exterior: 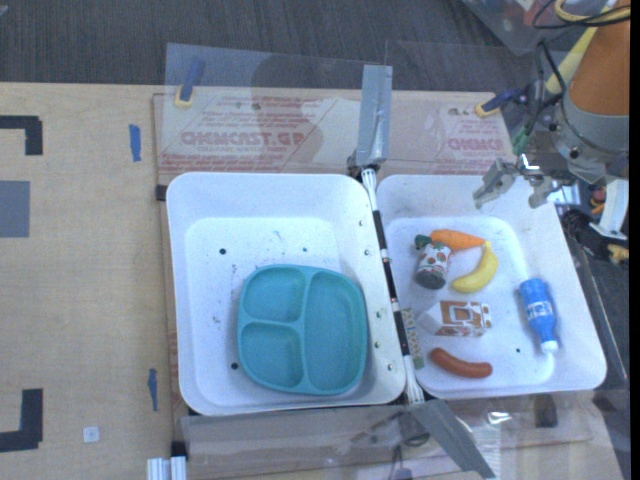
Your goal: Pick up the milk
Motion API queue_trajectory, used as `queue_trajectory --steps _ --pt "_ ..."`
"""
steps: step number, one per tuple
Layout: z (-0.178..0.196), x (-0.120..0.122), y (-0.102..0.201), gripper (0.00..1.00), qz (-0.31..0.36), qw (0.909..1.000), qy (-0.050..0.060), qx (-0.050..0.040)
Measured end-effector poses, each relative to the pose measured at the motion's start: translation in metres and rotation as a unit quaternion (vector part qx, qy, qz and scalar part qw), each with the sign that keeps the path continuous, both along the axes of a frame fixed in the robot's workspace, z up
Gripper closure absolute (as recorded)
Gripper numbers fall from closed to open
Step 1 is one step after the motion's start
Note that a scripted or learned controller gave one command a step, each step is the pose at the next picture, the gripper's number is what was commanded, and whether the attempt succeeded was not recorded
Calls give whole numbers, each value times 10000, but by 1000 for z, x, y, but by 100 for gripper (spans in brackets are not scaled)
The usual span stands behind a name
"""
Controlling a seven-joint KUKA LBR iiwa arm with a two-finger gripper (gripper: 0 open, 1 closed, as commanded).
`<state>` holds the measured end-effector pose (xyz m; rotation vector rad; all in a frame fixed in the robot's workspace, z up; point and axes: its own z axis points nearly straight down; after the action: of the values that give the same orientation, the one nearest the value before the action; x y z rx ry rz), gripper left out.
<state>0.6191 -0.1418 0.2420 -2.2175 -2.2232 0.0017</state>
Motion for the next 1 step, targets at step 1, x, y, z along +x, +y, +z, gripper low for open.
queue_trajectory --steps 1 --pt "-67 -75 -6 0 -51 10000 -6 -3"
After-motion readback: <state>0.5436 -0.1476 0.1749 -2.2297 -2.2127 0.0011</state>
